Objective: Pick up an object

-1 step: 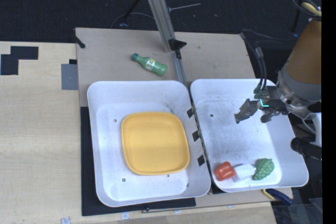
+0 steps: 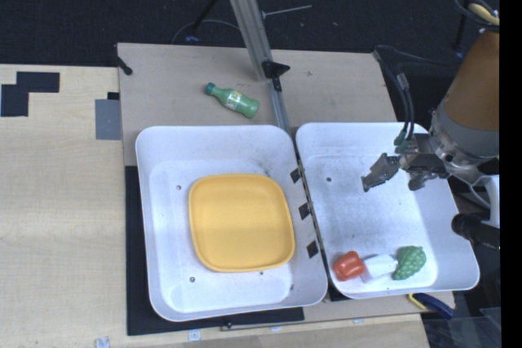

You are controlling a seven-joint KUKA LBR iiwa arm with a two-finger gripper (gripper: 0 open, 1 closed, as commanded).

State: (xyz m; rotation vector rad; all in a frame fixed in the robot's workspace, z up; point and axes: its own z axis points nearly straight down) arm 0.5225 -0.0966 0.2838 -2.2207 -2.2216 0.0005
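Two shallow white plastic bins sit side by side on a tan wooden bench (image 2: 342, 85). The left-hand bin (image 2: 155, 175) as the camera sees it holds a square yellow plastic plate with rounded corners (image 2: 241, 221), lying flat near its middle. The right-hand bin (image 2: 334, 143) holds three small things clustered along its near edge: a red and orange toy pepper (image 2: 349, 265), a small white block-like object (image 2: 378, 267) just beside it and apparently touching it, and a green bumpy toy vegetable resembling broccoli (image 2: 410, 262) on the far side of the white piece. The grey arm with its orange band (image 2: 477, 90) comes in from the right of the view, and its dark two-finger gripper (image 2: 398, 173) hangs over the right-hand bin's upper middle area, well apart from the three toys. The fingers (image 2: 378, 174) are spread, one dark prong pointing toward the bin's centre and the other nearer the wrist, with nothing between them, so the pincer is released and grasps nothing. Behind the bins, on the bare bench, a small green plastic bottle with a pale label (image 2: 232, 99) lies on its side. A slanted silver aluminium rail (image 2: 249, 16) rises from the bench near the gap between the two bins, with a black bracket at its base.
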